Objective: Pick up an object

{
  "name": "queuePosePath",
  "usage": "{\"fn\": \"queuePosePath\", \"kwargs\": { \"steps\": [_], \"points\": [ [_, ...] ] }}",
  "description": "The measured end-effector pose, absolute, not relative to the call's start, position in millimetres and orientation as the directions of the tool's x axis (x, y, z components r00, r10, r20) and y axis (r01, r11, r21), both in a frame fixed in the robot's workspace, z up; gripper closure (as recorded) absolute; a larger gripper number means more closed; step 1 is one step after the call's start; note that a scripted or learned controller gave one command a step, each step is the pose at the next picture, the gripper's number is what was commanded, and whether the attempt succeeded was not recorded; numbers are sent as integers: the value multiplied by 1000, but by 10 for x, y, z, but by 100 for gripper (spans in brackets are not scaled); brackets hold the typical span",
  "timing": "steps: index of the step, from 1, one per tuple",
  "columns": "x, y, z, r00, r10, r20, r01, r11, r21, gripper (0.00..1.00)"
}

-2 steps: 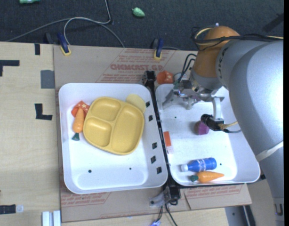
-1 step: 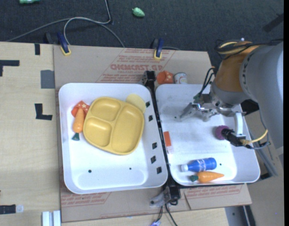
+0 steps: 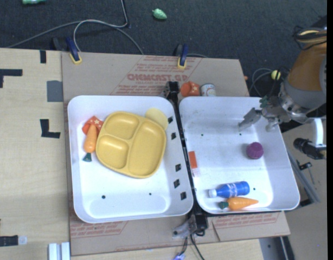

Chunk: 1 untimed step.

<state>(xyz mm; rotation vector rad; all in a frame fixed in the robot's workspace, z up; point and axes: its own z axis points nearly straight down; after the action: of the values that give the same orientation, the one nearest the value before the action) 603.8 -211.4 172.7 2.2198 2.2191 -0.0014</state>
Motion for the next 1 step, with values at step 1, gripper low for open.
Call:
{"fn": "queuePosePath", "kwargs": {
  "steps": [1],
  "points": [
    [5879,-2217,870,-1,1000,-1,1000,1,3,0]
  ]
}}
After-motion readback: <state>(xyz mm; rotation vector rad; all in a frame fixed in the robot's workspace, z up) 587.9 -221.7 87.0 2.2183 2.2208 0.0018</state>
